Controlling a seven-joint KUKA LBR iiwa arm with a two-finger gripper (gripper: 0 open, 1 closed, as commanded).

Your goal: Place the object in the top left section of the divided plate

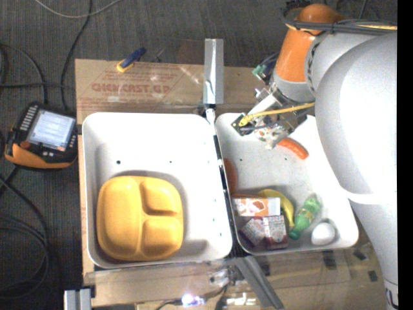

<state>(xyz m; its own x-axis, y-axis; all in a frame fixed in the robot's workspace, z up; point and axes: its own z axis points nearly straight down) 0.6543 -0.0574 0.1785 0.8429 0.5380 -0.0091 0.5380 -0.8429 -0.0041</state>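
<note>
Catalogued from the camera view: gripper (270,133), at upper centre-right of the frame over the right bin (335,241); whether it is clenched or released cannot be told. Object presumed for the task: a small orange-red elongated piece (293,148), resembling a toy carrot or sausage, lying on the bin floor just beside and lower right of the gripper, apart from the clutter at lower right. It is judged light, rigid, smooth and somewhat slippery; a grasp across its narrow middle is advised. Destination: yellow divided plate (139,217) in the left bin (148,124), lower left of the frame, its top left section (121,202) unoccupied.
</note>
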